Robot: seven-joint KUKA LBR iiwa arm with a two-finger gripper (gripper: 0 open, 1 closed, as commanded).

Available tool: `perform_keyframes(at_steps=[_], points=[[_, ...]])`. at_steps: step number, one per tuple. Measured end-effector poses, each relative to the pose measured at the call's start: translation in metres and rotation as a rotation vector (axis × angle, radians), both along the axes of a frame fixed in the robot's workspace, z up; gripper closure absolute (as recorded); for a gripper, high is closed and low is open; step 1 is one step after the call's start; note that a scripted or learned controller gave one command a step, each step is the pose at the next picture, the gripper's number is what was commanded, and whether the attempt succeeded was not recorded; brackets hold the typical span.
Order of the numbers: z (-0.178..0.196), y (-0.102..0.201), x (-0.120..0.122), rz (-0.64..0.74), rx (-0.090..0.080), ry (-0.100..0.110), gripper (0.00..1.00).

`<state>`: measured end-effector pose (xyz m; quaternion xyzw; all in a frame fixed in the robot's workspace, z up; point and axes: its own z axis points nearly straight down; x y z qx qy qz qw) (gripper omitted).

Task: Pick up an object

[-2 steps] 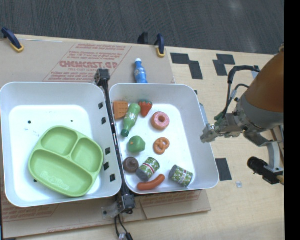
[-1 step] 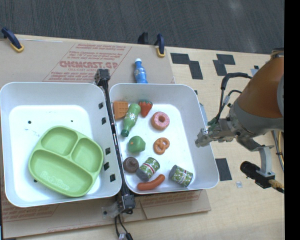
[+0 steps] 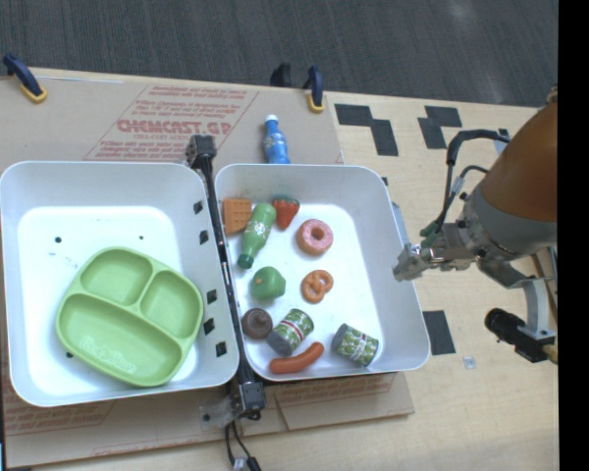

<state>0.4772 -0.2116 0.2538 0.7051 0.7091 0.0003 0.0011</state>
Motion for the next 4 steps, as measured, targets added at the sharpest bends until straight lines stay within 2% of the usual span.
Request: perform_keyframes(at_steps=[1,2,3,4], points=[[-0.026,0.001,-0.001,0.001,0.002,0.005,1.0],[0.002,0.0,0.0,0.001,0.0,0.0,1.0],[-0.025,0.001,-0.001,0.0,0.002,0.005,1.0],[0.003,0.0,0.0,0.0,0.0,0.0,1.0]])
